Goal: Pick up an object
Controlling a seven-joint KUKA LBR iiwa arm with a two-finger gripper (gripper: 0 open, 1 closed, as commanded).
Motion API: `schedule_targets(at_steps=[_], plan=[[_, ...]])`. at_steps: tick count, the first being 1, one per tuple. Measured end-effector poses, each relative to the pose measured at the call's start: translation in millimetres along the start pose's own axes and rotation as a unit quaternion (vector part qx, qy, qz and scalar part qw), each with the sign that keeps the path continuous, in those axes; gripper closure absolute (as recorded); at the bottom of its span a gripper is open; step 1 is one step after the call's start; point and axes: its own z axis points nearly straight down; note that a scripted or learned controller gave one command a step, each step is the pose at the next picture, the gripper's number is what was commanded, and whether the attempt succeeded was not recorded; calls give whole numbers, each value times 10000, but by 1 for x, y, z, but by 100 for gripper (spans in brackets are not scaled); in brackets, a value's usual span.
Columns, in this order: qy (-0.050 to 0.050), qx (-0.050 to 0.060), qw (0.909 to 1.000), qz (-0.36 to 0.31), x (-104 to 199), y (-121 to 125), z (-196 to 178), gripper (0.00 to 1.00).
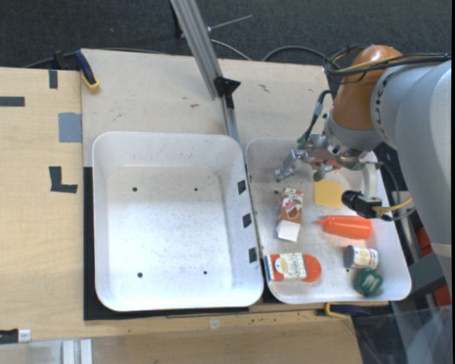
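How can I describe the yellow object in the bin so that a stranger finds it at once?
Look in the right bin, near its upper end beside the hand. The yellow block lies flat there, above the orange bottle. It is the sole plain yellow square piece among them.

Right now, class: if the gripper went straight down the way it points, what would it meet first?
Probably bare floor of the right bin: the gripper hangs over its upper part, above the red-and-white carton and left of the yellow block. Depth is unclear.

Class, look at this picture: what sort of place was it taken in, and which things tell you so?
Probably a robotics lab bench set up for grasping trials: a grey robot arm reaches over two white bins, one holding small toy groceries such as an orange bottle.
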Motion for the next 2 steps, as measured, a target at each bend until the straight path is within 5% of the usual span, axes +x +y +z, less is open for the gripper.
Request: schedule_targets(at_steps=[1, 2], plan=[[-3, -23, 10000, -8, 1, 0, 21, 0], [-2, -26, 10000, -15, 2, 0, 9, 100]])
